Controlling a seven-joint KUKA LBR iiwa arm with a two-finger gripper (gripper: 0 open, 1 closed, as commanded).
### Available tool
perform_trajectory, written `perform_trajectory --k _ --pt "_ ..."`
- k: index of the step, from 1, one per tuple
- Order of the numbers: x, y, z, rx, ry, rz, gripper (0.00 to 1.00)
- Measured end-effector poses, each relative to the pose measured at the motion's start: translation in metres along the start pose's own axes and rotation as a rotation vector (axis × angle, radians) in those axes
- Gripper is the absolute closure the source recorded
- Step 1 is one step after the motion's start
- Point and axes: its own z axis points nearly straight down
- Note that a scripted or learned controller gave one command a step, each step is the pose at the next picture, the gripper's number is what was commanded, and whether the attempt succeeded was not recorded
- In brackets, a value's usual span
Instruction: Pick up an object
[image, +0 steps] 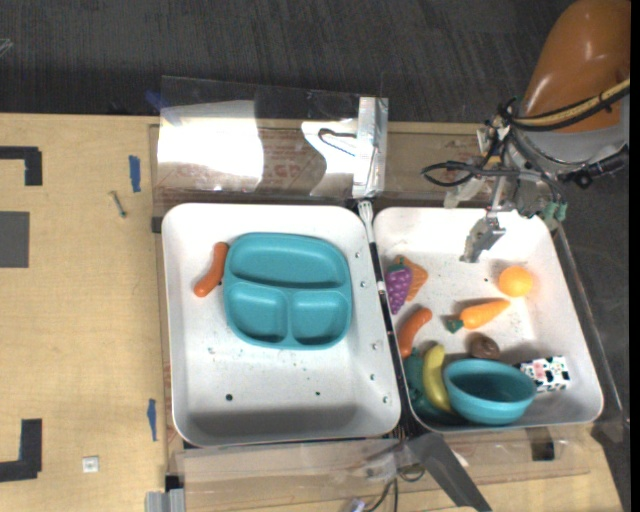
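Overhead, gripper (484, 240) above right bin (580, 330), nothing held

The right bin (575, 330) holds a scatter of toy food. A purple grape bunch (399, 284) lies near its left wall, with a small red-orange sausage (412, 326) just below it. A round orange (516, 281) sits toward the right wall, and a carrot (482, 313) lies tilted beside it. A brown piece (485, 347) rests below the carrot. A yellow banana (433, 375) leans against a teal bowl (487, 390); a black-and-white patterned block (546, 373) sits just right of the bowl.
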Motion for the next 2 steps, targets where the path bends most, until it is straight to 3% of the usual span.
perform_trajectory --k 1,2 --pt "0.044 -0.031 0.108 -0.001 0.011 0.027 0.0" --pt "0.034 -0.004 0.146 0.0 -0.009 0.06 0.0"
